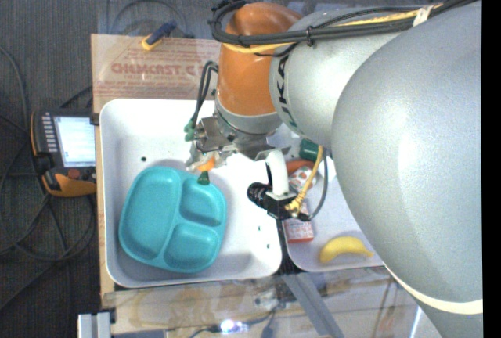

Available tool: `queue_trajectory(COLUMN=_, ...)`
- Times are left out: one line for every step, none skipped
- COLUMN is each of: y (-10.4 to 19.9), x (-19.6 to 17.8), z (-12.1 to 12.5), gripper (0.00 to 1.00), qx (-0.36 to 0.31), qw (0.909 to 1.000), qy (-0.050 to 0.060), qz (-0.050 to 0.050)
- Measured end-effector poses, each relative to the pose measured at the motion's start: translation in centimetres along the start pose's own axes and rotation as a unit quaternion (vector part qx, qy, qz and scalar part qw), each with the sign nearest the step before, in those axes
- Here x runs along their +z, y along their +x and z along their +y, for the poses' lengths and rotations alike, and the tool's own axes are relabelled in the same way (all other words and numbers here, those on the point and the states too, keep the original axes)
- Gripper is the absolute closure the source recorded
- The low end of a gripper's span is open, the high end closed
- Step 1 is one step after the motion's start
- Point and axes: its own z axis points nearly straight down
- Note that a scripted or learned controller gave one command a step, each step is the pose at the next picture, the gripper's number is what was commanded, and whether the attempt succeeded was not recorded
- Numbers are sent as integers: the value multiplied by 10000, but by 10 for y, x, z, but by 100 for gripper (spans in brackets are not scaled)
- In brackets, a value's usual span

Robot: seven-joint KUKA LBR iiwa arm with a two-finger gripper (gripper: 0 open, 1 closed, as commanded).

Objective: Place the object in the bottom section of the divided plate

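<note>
At frame centre, gripper (205, 163) hung just above the teal divided plate's (174, 217) upper rim, a small orange-and-green object (205, 170) seemingly pinched at its tip; bottom section lay below, toward lower frame.

- Bins: two white, side by side; left bin (113, 172), right bin (333, 207) largely covered by the arm.
- Divided plates: one, teal (168, 223), three sections, in the left bin.
- Bananas: one, yellow (344, 249), in the right bin.
- Small packets: one, red and white (298, 231), in the right bin.
- Green items: one (310, 149), partly hidden beside the arm; kind cannot be told.
- Arms: one (376, 117).
- Handheld screen units: one (66, 149), left of the bins.
- Cardboard sheets: one (149, 74), behind the left bin.
</note>
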Motion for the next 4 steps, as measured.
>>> queue_trajectory(y=64, x=4, z=-6, gripper=100, qx=-908, qw=9959, qy=2, qz=-3)
queue_trajectory(y=64, x=-1, z=-6, gripper=100, qx=-915, qw=9958, qy=43, qz=-16)
queue_trajectory(y=16, x=-116, z=-32, gripper=100, qx=-730, qw=9973, qy=-17, qz=-10)
queue_trajectory(y=60, x=-1, z=-33, gripper=100, qx=-2957, qw=9553, qy=-7, qz=14)
